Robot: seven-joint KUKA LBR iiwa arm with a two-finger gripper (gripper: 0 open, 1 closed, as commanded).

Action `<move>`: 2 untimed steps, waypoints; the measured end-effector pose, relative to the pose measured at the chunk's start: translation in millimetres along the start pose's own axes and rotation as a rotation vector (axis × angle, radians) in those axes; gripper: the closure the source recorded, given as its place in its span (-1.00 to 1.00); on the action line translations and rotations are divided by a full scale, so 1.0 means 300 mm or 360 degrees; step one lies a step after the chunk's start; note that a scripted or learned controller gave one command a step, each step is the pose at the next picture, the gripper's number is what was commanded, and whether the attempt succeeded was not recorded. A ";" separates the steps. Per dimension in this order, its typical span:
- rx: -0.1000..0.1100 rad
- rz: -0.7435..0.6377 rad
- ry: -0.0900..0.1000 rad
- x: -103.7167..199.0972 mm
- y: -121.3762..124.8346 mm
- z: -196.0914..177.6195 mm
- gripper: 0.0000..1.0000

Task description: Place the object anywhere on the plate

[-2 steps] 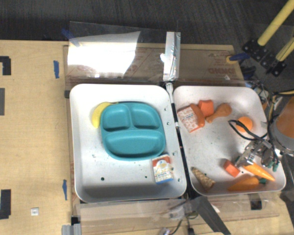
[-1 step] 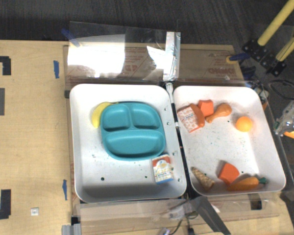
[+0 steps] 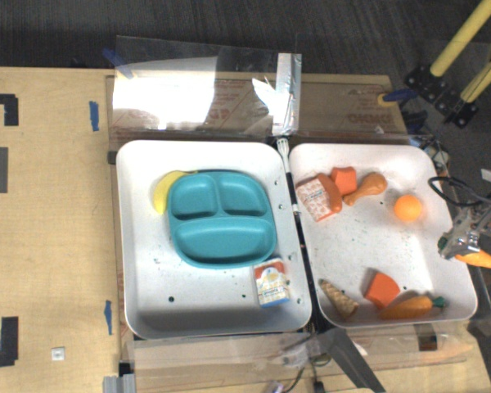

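**Desk:** What are you seeing, biggest things first?

**Operator:** I'm looking down on the wooden bench (image 3: 41, 219), which is carrying the left bin (image 3: 139, 244) and the right bin (image 3: 368, 244), standing touching side by side. The teal plate (image 3: 221, 240), divided into compartments, is lying flat in the middle of the left bin.

**Desk:** And the object to be placed?

**Operator:** I'm not managing to tell which piece it is. In the left bin, a yellow piece (image 3: 162, 188) is peeking out from behind the plate's far left edge, and a small carton (image 3: 272, 285) is sitting just beside the plate's near right corner. In the right bin I'm seeing a red-and-white carton (image 3: 317, 198) at the far left, touching an orange cube (image 3: 344, 177) and a drumstick (image 3: 367, 188). A carrot (image 3: 409, 307) is lying along the near wall with an orange wedge (image 3: 382, 286) against it and a brown cone (image 3: 338, 297) near them. An orange ball (image 3: 407, 208) is resting on its own.

**Desk:** The end effector?

**Operator:** The gripper (image 3: 461, 242) is hanging over the right bin's right wall, well apart from the plate. It's showing too small and blurred; I cannot tell whether it's apart or together.
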State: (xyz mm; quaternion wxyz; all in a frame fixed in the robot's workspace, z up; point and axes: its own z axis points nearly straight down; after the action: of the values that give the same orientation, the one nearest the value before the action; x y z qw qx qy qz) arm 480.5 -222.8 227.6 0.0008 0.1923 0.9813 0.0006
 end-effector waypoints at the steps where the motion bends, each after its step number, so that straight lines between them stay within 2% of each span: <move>1: -0.0002 0.0230 -0.0011 -0.004 0.004 0.296 1.00; 2: -0.0007 0.0232 -0.0021 -0.010 0.010 0.257 1.00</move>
State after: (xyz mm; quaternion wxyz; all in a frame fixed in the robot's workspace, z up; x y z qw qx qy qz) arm 484.6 -221.2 150.5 0.0078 0.2633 0.9647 0.0014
